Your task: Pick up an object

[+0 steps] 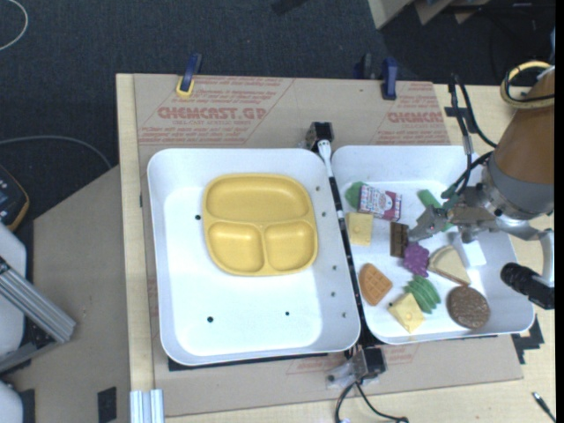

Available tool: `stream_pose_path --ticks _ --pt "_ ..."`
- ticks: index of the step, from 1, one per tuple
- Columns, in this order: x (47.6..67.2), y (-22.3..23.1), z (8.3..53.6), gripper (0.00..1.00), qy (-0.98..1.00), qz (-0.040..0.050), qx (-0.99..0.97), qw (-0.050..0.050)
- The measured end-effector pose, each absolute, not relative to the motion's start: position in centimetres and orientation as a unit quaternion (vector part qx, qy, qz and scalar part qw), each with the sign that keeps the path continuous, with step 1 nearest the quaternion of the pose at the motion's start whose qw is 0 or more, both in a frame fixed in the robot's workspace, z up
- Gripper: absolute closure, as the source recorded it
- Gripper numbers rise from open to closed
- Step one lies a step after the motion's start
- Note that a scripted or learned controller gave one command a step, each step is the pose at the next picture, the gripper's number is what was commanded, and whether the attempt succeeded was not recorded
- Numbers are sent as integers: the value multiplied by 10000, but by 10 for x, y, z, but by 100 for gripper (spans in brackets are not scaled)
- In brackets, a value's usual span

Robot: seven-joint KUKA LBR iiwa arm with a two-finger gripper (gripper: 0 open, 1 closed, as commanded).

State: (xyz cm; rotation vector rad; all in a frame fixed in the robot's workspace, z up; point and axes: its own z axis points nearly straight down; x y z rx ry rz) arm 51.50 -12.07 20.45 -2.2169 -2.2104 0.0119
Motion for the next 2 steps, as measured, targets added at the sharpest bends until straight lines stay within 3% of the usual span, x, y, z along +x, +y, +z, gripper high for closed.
stream_pose_path --ticks 1,2 --pt "518 -121 211 0 -7072 -2 -7070 -1" --pt "510 -120 149 0 -7068 22 -7074 41"
